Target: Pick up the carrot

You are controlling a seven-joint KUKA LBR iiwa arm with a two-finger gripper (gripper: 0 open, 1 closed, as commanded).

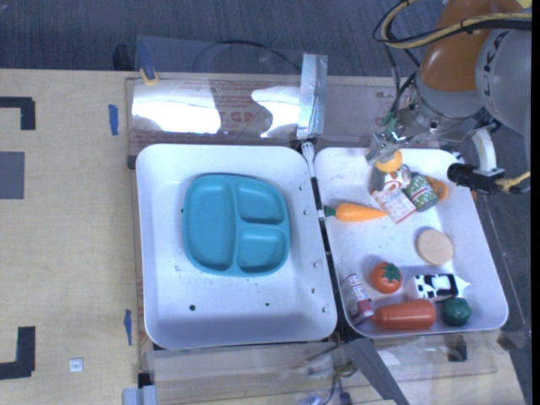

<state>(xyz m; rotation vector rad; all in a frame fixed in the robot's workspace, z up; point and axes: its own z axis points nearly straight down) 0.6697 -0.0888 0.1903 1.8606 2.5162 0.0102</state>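
A: What surface carries the scene?
B: A pale wooden desk (59,251) with black and blue tape marks, set against a dark grey floor (211,7). A shiny foil-like strip (215,108) lies along the far side of the bins.

A: How many bins, and what is in each?
B: Two white bins side by side. The left bin (160,310) holds one teal divided plate (236,224). The right bin (489,268) holds the small items.

A: Count them.
B: One carrot (361,213), lying on its side near the bin's left wall, green end toward the wall. One round tan disc (434,245), one tomato (386,278), one black-and-white cow-patterned piece (435,287), one red sausage (404,315), one dark green ball (456,311), one small wrapped bar (355,294), and a cluster of packets (407,194) at the far end.

A: And the arm?
B: One grey arm (498,53) with an orange band enters from the right. Its claw (386,148) hangs over the bin's far end, just above the packets and apart from the carrot. Whether it is clenched or released, I cannot tell.
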